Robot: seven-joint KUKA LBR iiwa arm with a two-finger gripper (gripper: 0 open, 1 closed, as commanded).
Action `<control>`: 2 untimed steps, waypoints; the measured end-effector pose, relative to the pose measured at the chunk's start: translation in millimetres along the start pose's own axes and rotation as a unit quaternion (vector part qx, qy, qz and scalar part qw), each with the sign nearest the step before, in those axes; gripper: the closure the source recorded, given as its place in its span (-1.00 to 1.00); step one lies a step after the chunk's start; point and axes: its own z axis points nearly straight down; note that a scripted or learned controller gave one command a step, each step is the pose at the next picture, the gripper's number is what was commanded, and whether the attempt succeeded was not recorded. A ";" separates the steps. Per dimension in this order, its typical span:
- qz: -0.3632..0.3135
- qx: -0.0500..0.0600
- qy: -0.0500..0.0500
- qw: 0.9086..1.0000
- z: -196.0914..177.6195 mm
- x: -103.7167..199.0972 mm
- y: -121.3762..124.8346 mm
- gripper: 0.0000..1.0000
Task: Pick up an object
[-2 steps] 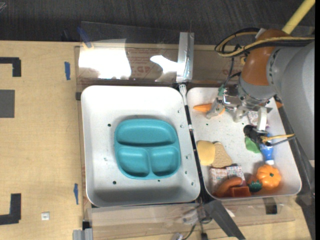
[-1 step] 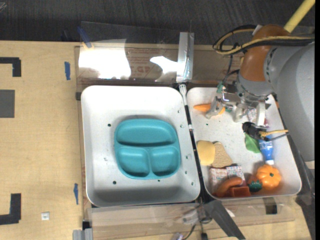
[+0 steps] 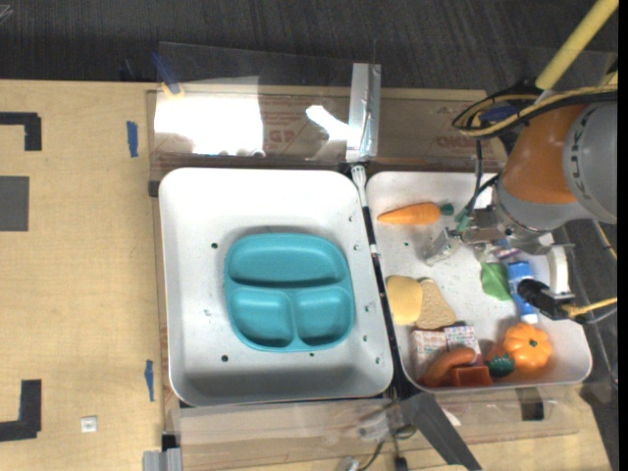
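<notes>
A toy carrot lies at the far left of the right bin, just left of the gripper, whose claw state I cannot tell; a good pick would centre over the carrot's middle before descending.

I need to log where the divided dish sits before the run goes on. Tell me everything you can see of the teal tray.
The teal tray is a rounded-rectangle dish that looks like smooth plastic, split into three compartments: one long one along the far side, two smaller ones along the near side. It lies flat and upright, near the middle of the left white bin, resting on its floor, with nothing visible in any compartment. It touches neither the bin's walls nor any other object.
</notes>
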 end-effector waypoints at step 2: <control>0.034 0.002 0.001 0.999 -18.8 32.2 11.3 -1.00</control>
